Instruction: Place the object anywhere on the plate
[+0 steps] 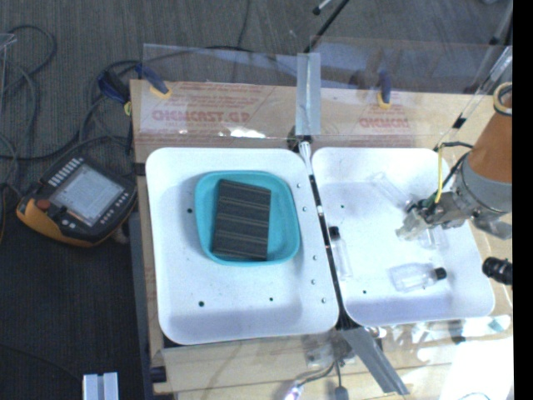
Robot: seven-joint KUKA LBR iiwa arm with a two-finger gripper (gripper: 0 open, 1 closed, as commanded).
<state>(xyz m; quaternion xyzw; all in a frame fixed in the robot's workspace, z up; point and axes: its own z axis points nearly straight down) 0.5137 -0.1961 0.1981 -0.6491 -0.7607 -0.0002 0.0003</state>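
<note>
We record the dark ribbed block (242, 220) lying flat on the teal plate (287, 232), near the plate's centre, its long side running from the far edge of the plate toward the near edge. The block sits wholly inside the plate's rim and is clear of the arm. The plate rests in the left bin (179, 298), closer to that bin's far right corner than to its near edge, with bare white floor showing along the near side.

We find the gripper (425, 215) low over the right bin (375, 302), toward that bin's right edge and about midway between its far and near sides. We cannot tell its state. A clear plastic item (426, 233) lies just beside or under the gripper; we cannot tell whether they touch. A small clear bottle with a dark cap (415, 277) lies on its side near the right bin's near right corner, apart from the gripper. A clear tube (386, 186) lies on the floor toward the far side of the right bin.

The grey arm (487, 186) with its orange band (491, 152) enters over the right edge of the right bin. A handheld control pad (79, 200) lies on the carpet to the left of the bench.
</note>
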